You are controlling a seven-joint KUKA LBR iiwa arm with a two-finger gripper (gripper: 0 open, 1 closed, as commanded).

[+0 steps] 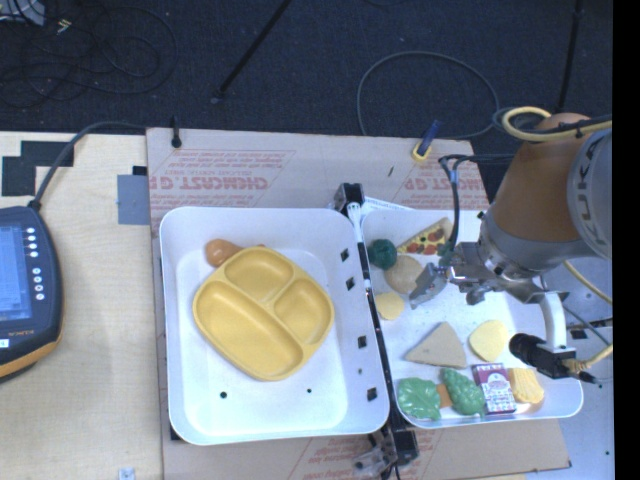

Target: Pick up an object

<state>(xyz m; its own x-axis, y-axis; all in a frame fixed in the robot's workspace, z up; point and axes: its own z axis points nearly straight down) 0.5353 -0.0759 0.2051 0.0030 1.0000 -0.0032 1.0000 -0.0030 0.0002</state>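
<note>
Progress first: we judge the pick as not yet done, since no item sits between the fingers and every object we can see lies in a bin. The grasp, the lift and the clearing of the bin wall are all left.

Nearest in the right bin (570, 405) we see a row along the near wall: a green leafy piece (419, 397), a second green piece (463, 392), a small dark red box (493, 387) and a corn-like yellow piece (527, 386), packed close and touching. Just beyond them lie a tan wedge (439, 347) and a round yellow slice (488, 340), apart from each other. Further on, a pale yellow piece (389, 306) sits by the dividing wall, then a beige lump (404, 274), a dark green ball (381, 254) and a pizza slice (427, 238) at the far end.

The gripper (426, 284) hangs low over that far-left cluster, fingers spread and unloaded, tips just beside the beige lump. We take that lump as the likely target, though we cannot tell whether contact exists.

The left bin (190, 388) holds a yellow divided tray (262, 311), with an orange object (219, 252) tucked at its far-left edge.
</note>
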